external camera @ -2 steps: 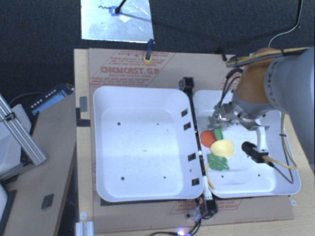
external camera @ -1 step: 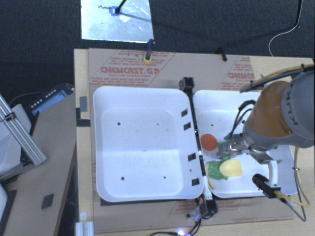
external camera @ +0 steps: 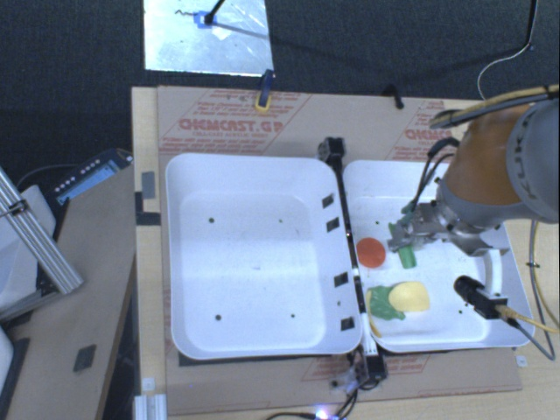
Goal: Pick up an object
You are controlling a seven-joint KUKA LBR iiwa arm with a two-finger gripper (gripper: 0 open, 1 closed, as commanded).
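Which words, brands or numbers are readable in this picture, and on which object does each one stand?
"CHEMCAST GP": red print on the brown protective sheet under the bins, readable above the left bin.
The same red print repeats near the right bin and along the sheet's front edge, too blurred or cut off to read.
Smaller red lines around it: too small.

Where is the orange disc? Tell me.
In the camera view, the orange disc lies in the right bin, near the divider, just above the yellow object.

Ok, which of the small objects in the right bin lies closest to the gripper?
The small green block, right beside the gripper. The flat orange-red disc lies farther left, and the yellow rounded piece nearer the bin's front edge.
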